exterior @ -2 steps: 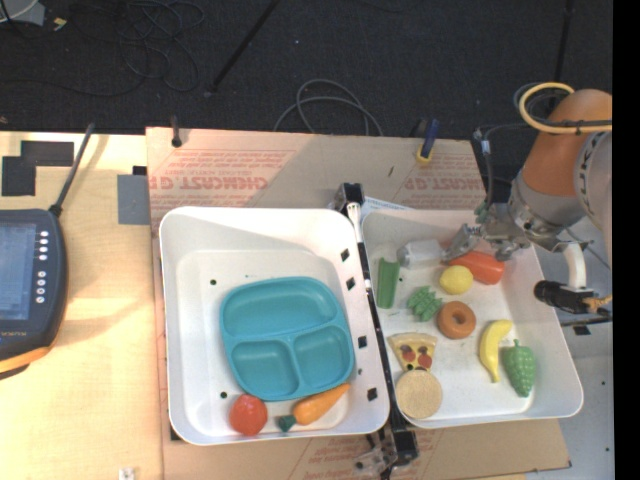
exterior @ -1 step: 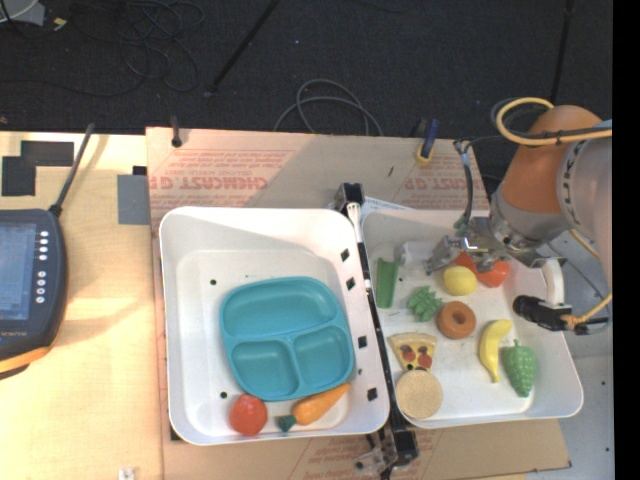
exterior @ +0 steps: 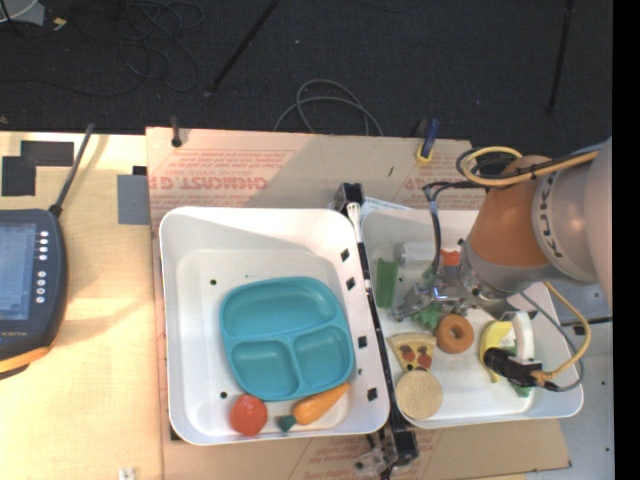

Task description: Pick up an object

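My gripper [exterior: 418,302] hangs low over the middle of the right bin [exterior: 560,403], reaching in from the right under the orange wrist band. Just below it lies a small green item [exterior: 429,320], and I cannot tell whether they touch. A brown doughnut [exterior: 456,334] sits right beside that. A dark green upright piece [exterior: 385,280] stands to the gripper's left. A pizza slice [exterior: 411,351], a round tan biscuit [exterior: 419,394] and a yellow banana-like piece [exterior: 496,336] lie nearer the front.
The left bin [exterior: 190,268] holds a teal divided plate [exterior: 288,333], a red tomato [exterior: 247,414] and an orange carrot [exterior: 322,404]. A black divider rail [exterior: 362,298] runs between the bins. A handheld control pendant [exterior: 25,273] rests on the bench at far left.
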You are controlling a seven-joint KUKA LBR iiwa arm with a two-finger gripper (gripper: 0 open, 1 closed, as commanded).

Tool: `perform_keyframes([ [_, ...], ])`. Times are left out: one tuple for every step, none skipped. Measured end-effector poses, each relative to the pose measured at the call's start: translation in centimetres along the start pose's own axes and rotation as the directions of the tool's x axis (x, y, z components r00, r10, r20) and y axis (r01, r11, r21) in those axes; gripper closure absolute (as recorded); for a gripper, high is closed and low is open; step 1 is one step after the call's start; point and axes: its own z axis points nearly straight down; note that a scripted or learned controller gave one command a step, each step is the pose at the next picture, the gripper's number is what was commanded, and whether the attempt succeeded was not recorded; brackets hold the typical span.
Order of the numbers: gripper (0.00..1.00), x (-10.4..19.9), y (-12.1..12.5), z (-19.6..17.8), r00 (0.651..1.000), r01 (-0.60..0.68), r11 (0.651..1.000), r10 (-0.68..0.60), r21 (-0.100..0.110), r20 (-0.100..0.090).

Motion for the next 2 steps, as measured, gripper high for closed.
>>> perform_keyframes([
  [1.0,-0.4,0.2,-0.9,1.0,-0.006,1.0,0.006,0.001,0.002],
  [1.0,7.3,-2.3,-10.5,1.0,0.005,1.0,-0.005,-0.009,0.0],
])
